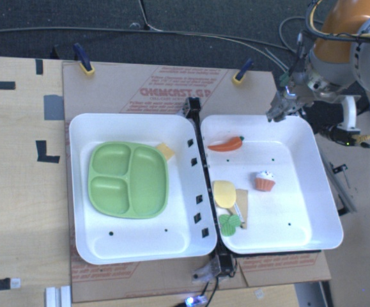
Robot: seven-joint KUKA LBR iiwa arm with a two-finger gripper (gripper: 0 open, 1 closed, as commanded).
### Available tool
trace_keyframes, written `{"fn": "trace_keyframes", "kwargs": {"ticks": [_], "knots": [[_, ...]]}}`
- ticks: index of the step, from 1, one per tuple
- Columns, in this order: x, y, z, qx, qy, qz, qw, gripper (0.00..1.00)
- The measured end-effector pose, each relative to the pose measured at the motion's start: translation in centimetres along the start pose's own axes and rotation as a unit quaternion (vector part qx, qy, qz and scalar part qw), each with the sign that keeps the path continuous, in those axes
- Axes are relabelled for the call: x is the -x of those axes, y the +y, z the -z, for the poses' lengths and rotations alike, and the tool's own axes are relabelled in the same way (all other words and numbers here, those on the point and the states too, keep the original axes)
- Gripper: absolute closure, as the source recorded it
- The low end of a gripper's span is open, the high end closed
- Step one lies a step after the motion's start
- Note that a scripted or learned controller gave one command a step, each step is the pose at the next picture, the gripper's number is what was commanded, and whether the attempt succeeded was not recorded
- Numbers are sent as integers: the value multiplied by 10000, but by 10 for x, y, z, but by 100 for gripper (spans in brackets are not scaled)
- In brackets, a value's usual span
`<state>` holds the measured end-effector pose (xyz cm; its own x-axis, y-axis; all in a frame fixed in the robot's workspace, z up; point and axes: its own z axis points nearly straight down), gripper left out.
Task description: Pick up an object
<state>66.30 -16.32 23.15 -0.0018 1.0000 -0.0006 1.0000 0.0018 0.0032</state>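
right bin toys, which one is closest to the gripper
The orange carrot, lying at the bin's far edge nearest the gripper. The cupcake and yellow piece sit farther off.

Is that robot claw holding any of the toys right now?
No. The gripper hangs over the right bin's far rim with nothing between its fingers.

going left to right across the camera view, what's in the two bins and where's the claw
green plate → yellow piece by its corner → carrot → cupcake → claw at the right bin's far corner
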Motion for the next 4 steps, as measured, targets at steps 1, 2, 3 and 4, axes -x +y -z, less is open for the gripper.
{"fn": "trace_keyframes", "kwargs": {"ticks": [1,2,3,4], "knots": [[-46,1,3,-18,8,17,10000,100],[-104,-14,-3,-32,9,20,10000,100],[-154,-19,-14,-31,5,16,10000,100],[-218,-27,-10,-30,12,28,10000,100]]}}
